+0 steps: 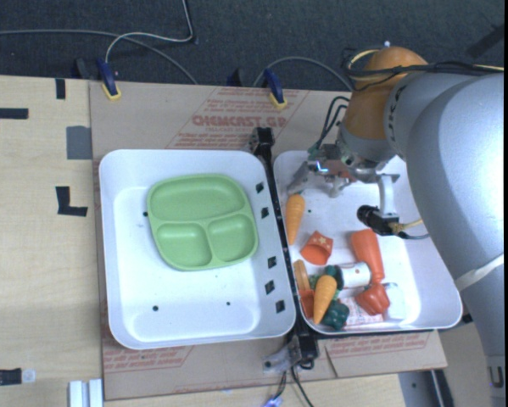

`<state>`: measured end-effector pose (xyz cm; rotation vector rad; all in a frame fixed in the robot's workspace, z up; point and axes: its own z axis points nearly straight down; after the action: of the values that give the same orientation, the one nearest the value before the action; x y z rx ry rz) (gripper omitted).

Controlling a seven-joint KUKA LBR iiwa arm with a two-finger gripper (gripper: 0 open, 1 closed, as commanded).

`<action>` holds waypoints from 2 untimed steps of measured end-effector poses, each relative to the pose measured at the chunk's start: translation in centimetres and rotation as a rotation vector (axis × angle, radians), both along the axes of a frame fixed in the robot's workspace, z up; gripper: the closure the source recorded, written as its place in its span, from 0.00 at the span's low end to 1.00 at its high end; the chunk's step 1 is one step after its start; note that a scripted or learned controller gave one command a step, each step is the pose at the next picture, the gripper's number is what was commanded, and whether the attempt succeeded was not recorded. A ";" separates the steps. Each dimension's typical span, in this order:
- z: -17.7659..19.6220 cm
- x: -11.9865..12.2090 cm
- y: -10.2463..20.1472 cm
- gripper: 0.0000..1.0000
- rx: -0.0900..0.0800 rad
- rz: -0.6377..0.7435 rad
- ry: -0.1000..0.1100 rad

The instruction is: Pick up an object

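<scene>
Nothing is lifted yet. The gripper [328, 175] hovers over the right bin's [432, 299] far end; whether its jaws are clenched, I cannot tell. Toys, including a carrot [293, 216], lie below, ungrasped.

The gripper [334, 176] hung over the far end of the right bin [432, 299], its fingers too small to read. Just below and left of it lay a carrot [294, 217]. Farther toward the near rim sat an orange cup [317, 248], a ketchup-like bottle [368, 257], and another carrot [324, 298]. Well left, the left bin [122, 295] held a green divided plate [203, 220].
</scene>
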<state>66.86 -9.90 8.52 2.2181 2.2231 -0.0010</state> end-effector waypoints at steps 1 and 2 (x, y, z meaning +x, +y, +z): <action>0.0 0.0 0.5 0.00 -0.001 -0.001 0.000; 0.0 0.0 0.5 0.00 -0.001 -0.001 -0.001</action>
<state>66.86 -9.44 8.51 2.2184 2.2207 -0.0019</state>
